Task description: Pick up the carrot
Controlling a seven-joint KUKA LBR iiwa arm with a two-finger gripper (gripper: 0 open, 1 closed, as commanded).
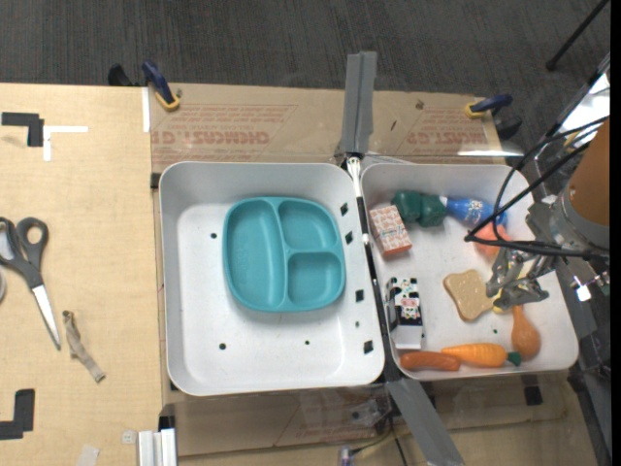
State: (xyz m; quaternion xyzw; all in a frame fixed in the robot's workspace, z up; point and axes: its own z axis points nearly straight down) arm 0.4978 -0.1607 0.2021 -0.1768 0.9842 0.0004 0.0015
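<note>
Altogether, two white bins sit side by side on the bench: the left bin (pixel 184 289) holds one teal divided plate (pixel 284 253) with three compartments, and the right bin (pixel 437 250) holds all the small items. Counted there are one slice of toast (pixel 467 294), one small pink box (pixel 389 231), one black-and-white carton (pixel 405 309), one dark green toy (pixel 421 208) with a blue item (pixel 466 208) beside it, and one reddish sausage-like piece (pixel 429 361) at the near wall. Two orange, carrot-coloured pieces show. The carrot (pixel 475 355) lies flat along the near wall of the right bin, long and tapering, bright orange, with a small green tip at its right end, its left end touching the reddish piece. A second, shorter orange piece (pixel 525 332) stands just to its right, near the bin's right corner.

Reaching in from the right, the gripper (pixel 512 282) hangs above the toast's right edge and above the shorter orange piece. Whether its pincer is released or clenched cannot be told; nothing is seen between it. On the bench to the left lies one pair of scissors (pixel 31 270).
</note>
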